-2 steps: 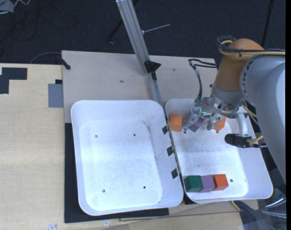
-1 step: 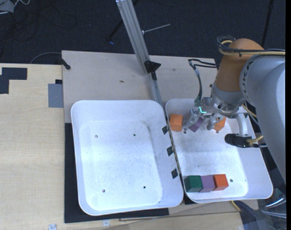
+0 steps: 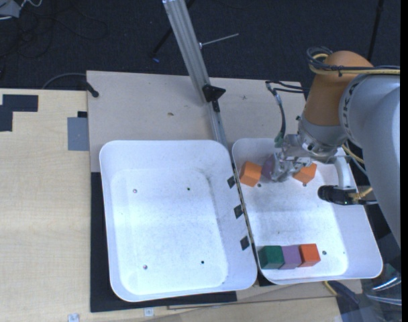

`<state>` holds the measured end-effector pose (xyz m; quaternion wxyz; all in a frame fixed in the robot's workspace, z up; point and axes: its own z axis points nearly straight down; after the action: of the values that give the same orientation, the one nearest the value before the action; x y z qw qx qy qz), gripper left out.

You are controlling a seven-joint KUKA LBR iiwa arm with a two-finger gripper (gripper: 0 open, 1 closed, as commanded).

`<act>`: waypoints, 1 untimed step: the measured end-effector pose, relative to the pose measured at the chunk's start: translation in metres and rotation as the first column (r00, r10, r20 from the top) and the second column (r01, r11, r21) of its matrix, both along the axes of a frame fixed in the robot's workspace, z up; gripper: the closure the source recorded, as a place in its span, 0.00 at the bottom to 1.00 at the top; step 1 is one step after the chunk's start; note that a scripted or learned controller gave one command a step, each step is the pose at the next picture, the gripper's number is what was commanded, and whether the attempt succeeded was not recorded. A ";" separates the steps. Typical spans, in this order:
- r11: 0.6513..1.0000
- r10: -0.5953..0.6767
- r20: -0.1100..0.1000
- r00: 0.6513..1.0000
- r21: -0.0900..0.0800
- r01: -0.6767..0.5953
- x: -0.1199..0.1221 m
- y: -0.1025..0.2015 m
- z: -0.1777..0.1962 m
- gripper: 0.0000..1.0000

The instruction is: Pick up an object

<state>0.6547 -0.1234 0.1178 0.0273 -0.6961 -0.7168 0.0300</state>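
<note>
My gripper [image 3: 282, 169] is down in the back part of the right bin [image 3: 355, 263]. It stands between two orange blocks, one to its left [image 3: 250, 174] and one to its right [image 3: 304, 174]. A small purple block [image 3: 268, 166] sits right against the gripper's left side, partly hidden by it. Along the bin's front wall a green block [image 3: 271, 256], a purple block [image 3: 292, 255] and an orange block [image 3: 310, 253] lie side by side in a row.
The left bin [image 3: 117, 159] adjoins the right one, with black clips [image 3: 238, 210] along the shared rim. A slanted aluminium rail [image 3: 190, 56] rises behind the bins. A black part [image 3: 335, 194] of the arm hangs over the right bin's right side.
</note>
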 end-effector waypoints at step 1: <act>0.999 -0.033 0.081 0.996 0.007 0.033 -0.049 -0.031 -0.027 1.00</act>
<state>0.6057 -0.1546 0.0913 0.0003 -0.7084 -0.7058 -0.0007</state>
